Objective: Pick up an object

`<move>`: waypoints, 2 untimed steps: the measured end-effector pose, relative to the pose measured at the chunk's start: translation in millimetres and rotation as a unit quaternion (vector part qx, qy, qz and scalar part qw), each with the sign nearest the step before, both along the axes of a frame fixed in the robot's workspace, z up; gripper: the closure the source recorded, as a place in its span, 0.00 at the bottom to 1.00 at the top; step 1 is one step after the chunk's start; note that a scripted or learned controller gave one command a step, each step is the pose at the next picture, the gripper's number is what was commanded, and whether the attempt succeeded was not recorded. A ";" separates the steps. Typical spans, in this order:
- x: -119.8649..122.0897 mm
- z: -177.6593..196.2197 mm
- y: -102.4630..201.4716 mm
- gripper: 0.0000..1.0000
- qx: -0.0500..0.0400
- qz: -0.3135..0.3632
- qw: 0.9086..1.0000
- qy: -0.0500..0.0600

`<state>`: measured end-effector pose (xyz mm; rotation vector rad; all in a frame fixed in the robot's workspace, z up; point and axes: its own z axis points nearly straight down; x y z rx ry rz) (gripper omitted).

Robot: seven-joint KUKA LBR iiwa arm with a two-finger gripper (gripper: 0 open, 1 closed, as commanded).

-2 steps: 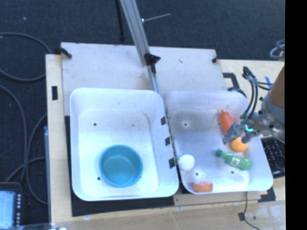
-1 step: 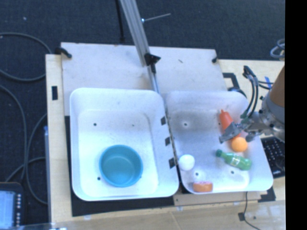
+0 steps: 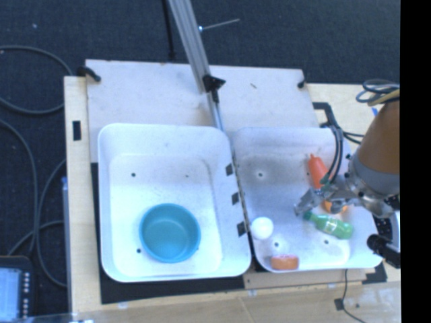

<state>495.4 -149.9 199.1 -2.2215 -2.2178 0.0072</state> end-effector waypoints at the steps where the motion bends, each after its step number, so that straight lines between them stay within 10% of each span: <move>1: -0.3 -47.2 6.7 0.00 0.000 -0.001 1.000 0.000; 2: -0.4 -100.5 4.9 0.00 -0.001 0.000 1.000 -0.001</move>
